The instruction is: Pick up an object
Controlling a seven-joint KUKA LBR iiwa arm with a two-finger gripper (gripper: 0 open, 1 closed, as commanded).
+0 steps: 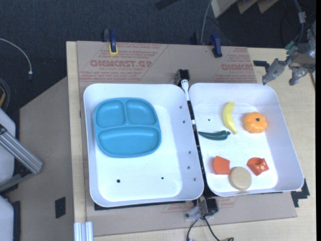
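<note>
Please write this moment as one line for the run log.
hand: open, above right bin's far corner, holding nothing | right bin: banana, pumpkin, green pepper | left bin: blue tray

Camera position: fixed above the bench, looking down at a slant.
Facing: toward the two shallow white plastic bins [150, 192], side by side.
Distance: far enough to take in both bins and the brown cardboard-coloured bench board [150, 62].

Robotics laboratory test bench. A brown cardboard sheet printed with red lettering [120, 63] is fixed by blue clamps [111, 38] at 12 o'clock; two shallow white plastic bins [175, 185] rest on it. Loose cables [205, 14] cross dark carpet [50, 14] toward 12 o'clock, and an aluminium frame rail [17, 147] stands at 9 o'clock.
</note>
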